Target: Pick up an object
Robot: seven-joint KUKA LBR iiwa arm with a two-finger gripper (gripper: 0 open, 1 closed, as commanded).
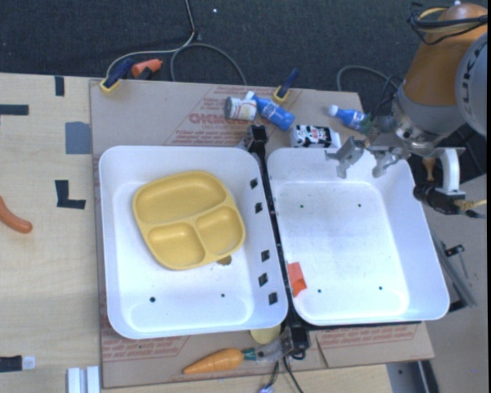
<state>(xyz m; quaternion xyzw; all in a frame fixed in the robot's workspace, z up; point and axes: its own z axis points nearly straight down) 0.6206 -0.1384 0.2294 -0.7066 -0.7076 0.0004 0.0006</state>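
Yellow tray (pixel 190 218) in left bin (pixel 119 301); pincer (pixel 363 160) open.

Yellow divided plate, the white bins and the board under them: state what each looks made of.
Yellow divided plate: apparently moulded plastic, matte, with smooth rounded compartment ridges.
White bins: likely thin formed plastic, slightly glossy, with rolled rims and rounded corners.
Board: probably cardboard, dull brown with red print.

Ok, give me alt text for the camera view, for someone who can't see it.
A grey robot arm's gripper hangs, fingers apart, over the far edge of the right white bin. The left bin holds a yellow divided plate; a toy carrot lies in front.
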